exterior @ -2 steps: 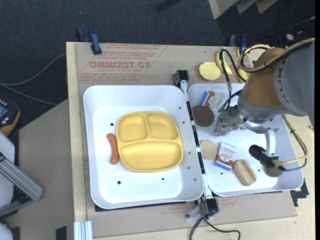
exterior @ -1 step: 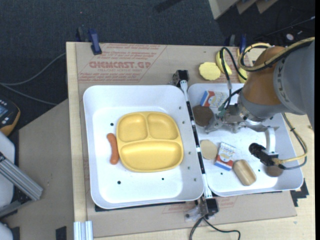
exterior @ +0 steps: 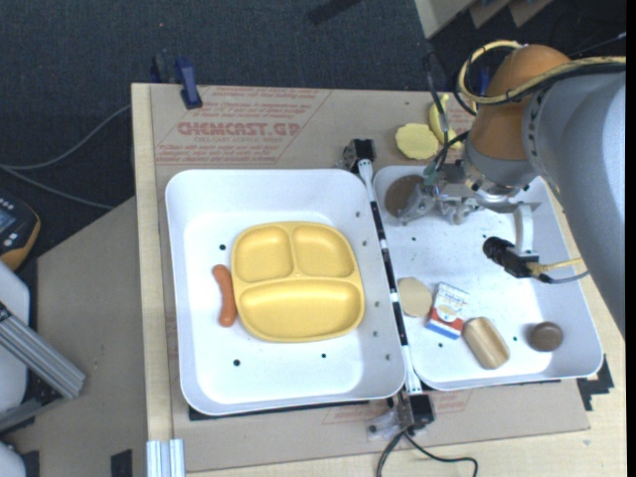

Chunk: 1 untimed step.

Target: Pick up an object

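My gripper (exterior: pixel 443 203) hangs low over the back of the right bin (exterior: pixel 571 361), under the grey arm with its orange band (exterior: pixel 517 102). Just left of it a brown round piece (exterior: pixel 400 195) lies in the bin's back left corner. Along the front of the same bin lie a beige flat disc (exterior: pixel 413 297), a small white, red and blue box (exterior: pixel 449 312), a tan cylinder (exterior: pixel 486 342) and a small brown ball (exterior: pixel 545 337). None of these is close to the gripper.
The left bin (exterior: pixel 199 366) holds a yellow divided plate (exterior: pixel 295 280) with an orange sausage (exterior: pixel 225 294) at its left side. A yellow piece (exterior: pixel 416 141) lies on the bench behind the right bin. A black cable end (exterior: pixel 505 255) hangs over the right bin.
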### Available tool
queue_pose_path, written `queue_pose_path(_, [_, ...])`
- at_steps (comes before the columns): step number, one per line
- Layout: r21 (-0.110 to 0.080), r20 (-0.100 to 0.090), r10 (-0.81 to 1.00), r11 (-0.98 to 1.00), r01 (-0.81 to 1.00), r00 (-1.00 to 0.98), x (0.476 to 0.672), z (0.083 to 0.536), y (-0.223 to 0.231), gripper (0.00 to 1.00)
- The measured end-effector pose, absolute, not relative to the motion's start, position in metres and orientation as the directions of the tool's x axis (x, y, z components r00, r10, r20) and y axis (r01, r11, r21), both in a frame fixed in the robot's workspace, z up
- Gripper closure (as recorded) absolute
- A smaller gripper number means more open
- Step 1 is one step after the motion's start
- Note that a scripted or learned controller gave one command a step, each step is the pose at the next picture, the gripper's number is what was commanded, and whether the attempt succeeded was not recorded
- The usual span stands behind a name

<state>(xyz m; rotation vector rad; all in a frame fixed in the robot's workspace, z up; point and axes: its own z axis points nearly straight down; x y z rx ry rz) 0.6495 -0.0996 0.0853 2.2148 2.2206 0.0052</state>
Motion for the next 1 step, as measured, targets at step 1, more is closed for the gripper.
queue_pose_path(1, [-0.012, 0.000, 1.000, -0.002, 1.000, 0.002, 0.6641, 0.0843, -0.0981, 0.00])
